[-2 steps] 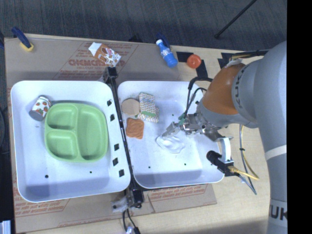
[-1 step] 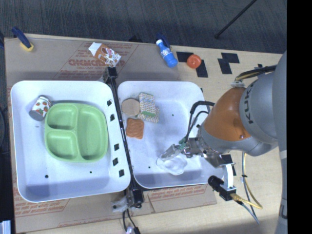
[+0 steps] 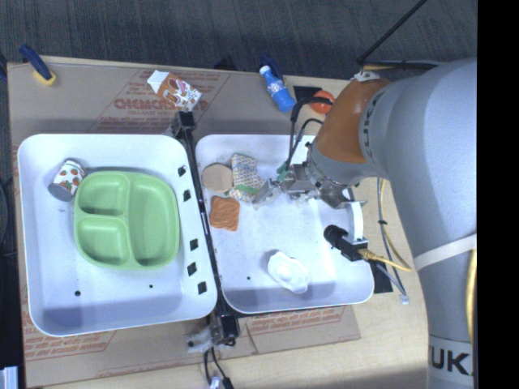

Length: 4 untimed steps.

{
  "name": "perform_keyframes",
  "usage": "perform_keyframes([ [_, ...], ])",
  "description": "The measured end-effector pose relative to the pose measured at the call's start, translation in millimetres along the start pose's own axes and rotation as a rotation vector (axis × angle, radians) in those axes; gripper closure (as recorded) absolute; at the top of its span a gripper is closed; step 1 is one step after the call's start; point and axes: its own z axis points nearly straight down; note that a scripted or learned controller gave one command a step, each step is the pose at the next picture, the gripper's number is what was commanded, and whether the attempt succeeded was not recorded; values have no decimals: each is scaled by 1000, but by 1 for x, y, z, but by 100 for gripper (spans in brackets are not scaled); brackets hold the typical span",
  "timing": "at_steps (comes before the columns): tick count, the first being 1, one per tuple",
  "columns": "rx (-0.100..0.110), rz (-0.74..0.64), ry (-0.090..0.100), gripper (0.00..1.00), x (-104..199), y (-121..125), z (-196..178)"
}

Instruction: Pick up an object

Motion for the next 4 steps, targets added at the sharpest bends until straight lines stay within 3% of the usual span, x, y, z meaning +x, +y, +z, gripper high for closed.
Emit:
perform_keyframes([
  [1, 5, -1, 0, 0, 6, -86, 12],
  [2, 5, -7, -1, 100, 6, -85, 2],
  [3, -1, 2, -2, 100, -16, -114, -102],
  [4, 3, -2, -1, 100, 3, -62, -62],
])
